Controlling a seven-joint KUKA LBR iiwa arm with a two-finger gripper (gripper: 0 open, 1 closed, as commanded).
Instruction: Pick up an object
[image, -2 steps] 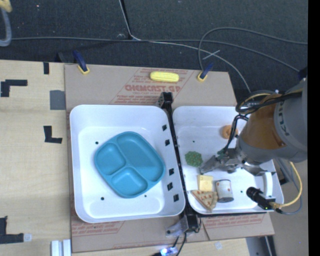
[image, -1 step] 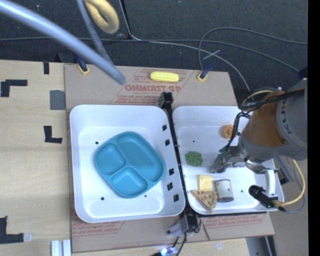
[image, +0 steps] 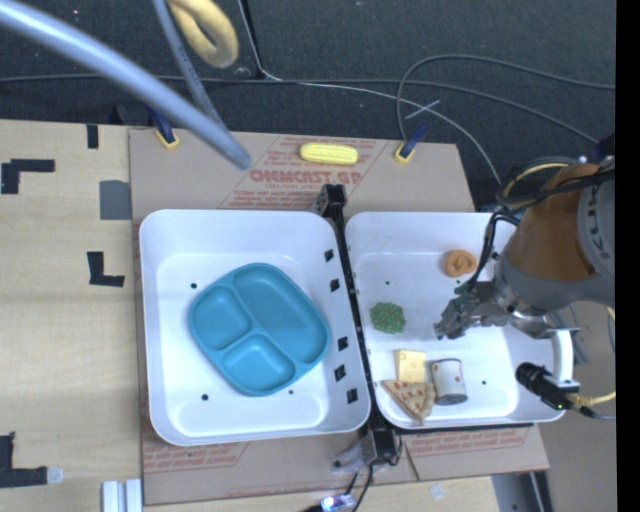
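The right bin holds a green broccoli piece, an orange pretzel-like piece, a yellow cheese block, a pizza slice and a small tin can lying near the front wall. My gripper hangs over the right bin's middle, right of the broccoli and above the can. Nothing shows between its dark fingers.
The left bin holds a blue divided plate. A yellow corn cob lies on the cardboard behind the bins. Cables run across the dark floor at the back. A grey pole slants across the upper left.
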